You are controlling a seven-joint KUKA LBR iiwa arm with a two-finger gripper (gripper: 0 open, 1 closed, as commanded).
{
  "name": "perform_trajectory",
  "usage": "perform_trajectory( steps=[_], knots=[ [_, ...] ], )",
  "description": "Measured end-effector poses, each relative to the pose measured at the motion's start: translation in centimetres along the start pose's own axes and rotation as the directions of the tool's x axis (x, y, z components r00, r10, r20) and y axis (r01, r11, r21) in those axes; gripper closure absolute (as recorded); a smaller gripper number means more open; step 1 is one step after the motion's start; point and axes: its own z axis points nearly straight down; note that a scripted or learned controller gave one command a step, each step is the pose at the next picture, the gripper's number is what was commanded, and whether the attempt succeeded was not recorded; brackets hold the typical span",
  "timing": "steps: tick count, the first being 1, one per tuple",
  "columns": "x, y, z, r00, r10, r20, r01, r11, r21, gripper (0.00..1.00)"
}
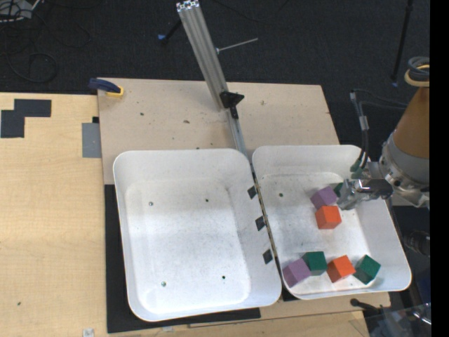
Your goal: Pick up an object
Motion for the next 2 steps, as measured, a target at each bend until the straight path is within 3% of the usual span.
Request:
perform_trajectory(
  steps=[2],
  knots=[
    [8.8,0.4,2.0,1.0,-0.002,-0.002,0.002,1.0,0.007,1.0]
  ],
)
